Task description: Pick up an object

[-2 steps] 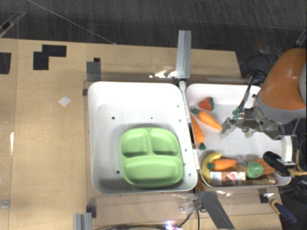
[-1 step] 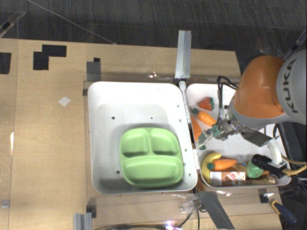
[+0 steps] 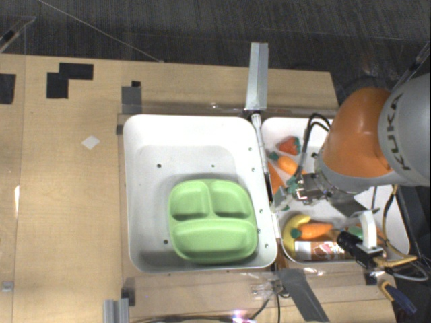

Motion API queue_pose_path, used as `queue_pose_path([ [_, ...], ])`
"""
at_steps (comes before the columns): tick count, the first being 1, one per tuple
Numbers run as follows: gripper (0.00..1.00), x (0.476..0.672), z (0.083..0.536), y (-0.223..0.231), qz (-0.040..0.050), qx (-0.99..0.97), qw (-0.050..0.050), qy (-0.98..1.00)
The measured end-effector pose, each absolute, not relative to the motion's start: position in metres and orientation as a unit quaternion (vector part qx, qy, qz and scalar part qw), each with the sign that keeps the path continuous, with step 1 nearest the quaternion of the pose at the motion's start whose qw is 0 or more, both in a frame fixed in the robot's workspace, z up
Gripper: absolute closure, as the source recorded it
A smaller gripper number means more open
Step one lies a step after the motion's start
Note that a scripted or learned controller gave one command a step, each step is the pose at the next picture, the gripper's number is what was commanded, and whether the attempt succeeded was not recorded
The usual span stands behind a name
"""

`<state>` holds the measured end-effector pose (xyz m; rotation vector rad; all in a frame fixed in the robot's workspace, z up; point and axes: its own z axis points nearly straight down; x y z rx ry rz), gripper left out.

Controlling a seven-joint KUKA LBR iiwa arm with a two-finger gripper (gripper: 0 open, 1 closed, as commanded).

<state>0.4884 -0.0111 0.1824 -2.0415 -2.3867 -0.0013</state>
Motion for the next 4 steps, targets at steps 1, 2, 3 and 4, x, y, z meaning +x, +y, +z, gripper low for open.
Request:
queue_pose_path([
  [1,0.00,0.492,0.183,-0.065,-0.0008,-0.666,-0.001,-0.746],
  [2,0.00,0.489,0.225,-0.058,-0.0010,-0.640,-0.001,-0.768],
  [3,0.00,0.490,0.329,-0.043,-0.0008,-0.649,-0.002,-0.761],
  [4,0.00,0.528,0.200,-0.004,0.0004,-0.620,0.001,-0.785],
])
